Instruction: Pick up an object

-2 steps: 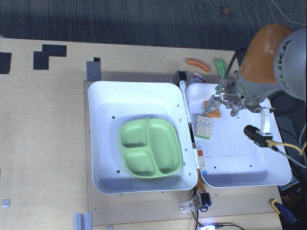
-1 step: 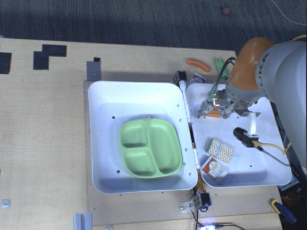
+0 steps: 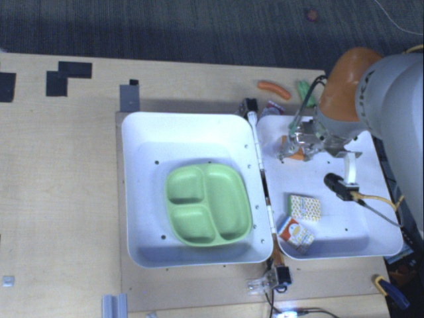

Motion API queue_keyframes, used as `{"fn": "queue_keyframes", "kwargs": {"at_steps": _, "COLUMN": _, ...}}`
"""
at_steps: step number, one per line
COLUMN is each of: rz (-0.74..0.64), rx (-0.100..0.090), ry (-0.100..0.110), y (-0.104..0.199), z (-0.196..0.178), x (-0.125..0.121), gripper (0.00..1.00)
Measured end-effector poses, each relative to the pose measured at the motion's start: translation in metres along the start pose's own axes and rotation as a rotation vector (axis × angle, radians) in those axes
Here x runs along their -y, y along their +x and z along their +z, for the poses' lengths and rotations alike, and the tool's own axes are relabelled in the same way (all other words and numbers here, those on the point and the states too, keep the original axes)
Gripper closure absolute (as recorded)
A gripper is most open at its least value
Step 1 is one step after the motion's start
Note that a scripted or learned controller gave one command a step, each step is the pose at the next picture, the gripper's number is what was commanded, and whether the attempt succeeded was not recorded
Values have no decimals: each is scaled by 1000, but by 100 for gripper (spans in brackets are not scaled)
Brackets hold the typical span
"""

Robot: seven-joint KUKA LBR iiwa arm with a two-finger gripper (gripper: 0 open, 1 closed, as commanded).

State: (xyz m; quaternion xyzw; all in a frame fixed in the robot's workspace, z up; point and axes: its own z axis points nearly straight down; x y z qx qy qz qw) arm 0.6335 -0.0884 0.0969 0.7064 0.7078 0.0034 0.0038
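Three-compartment smooth green plastic tray (image 3: 208, 203); white bin (image 3: 142, 151)

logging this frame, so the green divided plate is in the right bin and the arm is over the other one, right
Not quite. The camera view shows the green divided plate in the left bin, not the right. The gripper is over the right bin, the other one.

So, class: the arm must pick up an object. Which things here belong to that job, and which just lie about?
Job: gripper; orange item under it; patterned box; small packet; right bin.
Lying about: green divided plate; left bin; orange piece on the bench.
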Motion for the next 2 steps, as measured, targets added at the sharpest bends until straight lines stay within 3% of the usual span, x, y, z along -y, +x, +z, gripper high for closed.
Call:
{"fn": "queue_keyframes", "kwargs": {"at_steps": 1, "rz": -4, "rx": -3, "ry": 5, "y": 81, "z": -90, "x": 53, "gripper": 100}}
{"fn": "queue_keyframes", "kwargs": {"at_steps": 2, "rz": 0, "rx": -1, "ry": 9, "y": 82, "z": -89, "x": 130, "gripper": 100}}
